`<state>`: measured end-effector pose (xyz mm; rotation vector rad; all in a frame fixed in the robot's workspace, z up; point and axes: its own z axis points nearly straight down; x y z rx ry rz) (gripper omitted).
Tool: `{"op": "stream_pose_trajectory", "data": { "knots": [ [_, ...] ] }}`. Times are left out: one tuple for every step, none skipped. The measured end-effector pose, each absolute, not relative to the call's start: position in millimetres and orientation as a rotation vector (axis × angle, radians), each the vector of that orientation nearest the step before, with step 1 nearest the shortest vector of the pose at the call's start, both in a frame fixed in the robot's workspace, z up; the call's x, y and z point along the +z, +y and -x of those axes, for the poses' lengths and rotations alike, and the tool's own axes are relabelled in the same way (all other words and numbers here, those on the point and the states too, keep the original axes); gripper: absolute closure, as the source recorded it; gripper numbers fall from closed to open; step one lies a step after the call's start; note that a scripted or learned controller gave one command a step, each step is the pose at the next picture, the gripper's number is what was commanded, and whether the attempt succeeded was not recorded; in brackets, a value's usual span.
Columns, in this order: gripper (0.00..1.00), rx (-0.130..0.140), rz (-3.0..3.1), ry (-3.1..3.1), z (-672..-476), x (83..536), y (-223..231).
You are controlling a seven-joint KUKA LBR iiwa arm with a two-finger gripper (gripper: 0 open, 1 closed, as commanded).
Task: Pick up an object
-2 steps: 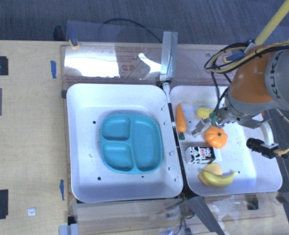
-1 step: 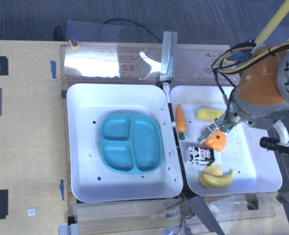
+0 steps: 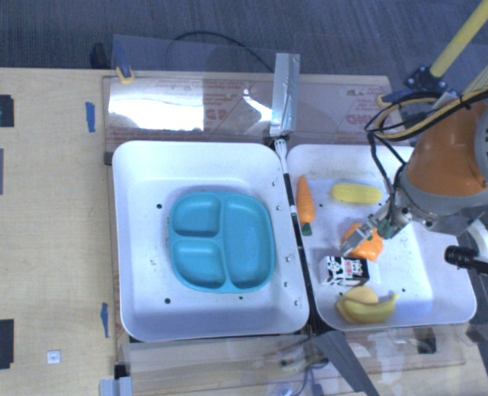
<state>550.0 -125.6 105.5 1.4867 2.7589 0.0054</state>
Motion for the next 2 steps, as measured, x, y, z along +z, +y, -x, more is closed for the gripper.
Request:
{"op": "stream_pose_trajectory", "data": {
  "knots": [
    [1.0,0.006,-1.495,2.753,-549.2,114,-128],
    [1.0,0.01,-1.499,2.753,-608.2,188,-37]
  ]
}}
